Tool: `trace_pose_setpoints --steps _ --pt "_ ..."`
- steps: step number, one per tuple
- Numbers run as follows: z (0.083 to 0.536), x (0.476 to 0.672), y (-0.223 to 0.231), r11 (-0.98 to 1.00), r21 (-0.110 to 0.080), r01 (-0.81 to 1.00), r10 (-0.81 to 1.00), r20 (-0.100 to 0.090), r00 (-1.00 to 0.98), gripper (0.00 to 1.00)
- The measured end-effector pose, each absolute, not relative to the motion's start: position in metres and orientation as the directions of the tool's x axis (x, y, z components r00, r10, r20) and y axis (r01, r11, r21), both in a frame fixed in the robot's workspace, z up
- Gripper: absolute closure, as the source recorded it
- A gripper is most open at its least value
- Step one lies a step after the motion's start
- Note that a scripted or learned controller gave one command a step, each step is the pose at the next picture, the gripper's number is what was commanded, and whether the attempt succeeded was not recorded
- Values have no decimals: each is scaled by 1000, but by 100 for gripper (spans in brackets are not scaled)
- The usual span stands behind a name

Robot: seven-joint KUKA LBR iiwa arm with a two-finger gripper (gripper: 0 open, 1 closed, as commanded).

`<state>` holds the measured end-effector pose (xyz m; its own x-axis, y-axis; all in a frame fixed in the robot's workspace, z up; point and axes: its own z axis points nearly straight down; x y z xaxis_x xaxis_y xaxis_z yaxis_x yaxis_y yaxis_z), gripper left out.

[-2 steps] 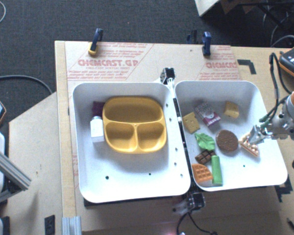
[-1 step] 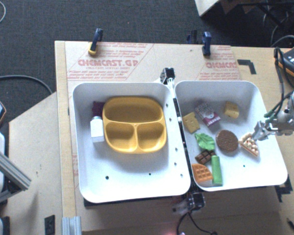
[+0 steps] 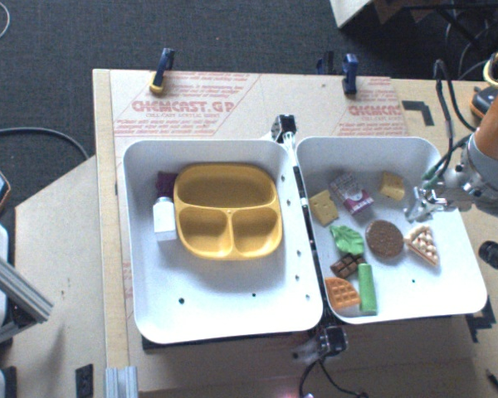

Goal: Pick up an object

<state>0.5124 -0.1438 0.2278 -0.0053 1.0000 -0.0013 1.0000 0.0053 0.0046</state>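
gripper (image 3: 421, 206) hovers just above the pizza slice (image 3: 423, 246), which lies toward the bin's near edge; finger state: cannot tell, nothing visibly held.

Grey arm (image 3: 490, 168), orange band, silvery metal wrist, green cable.

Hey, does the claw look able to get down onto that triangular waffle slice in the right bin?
Probably yes. The claw hovers just above and left of the triangular waffle slice, which lies flat with bare bin floor around it; the round brown cookie sits close on its left but apart.
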Motion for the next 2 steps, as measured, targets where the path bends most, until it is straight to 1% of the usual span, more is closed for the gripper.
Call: trace_pose_setpoints --steps 1,2 --pt "222 561 -107 6 6 1000 1000 -1 -6 100" --pt "214 603 -64 5 5 1000 1000 0 -5 100"
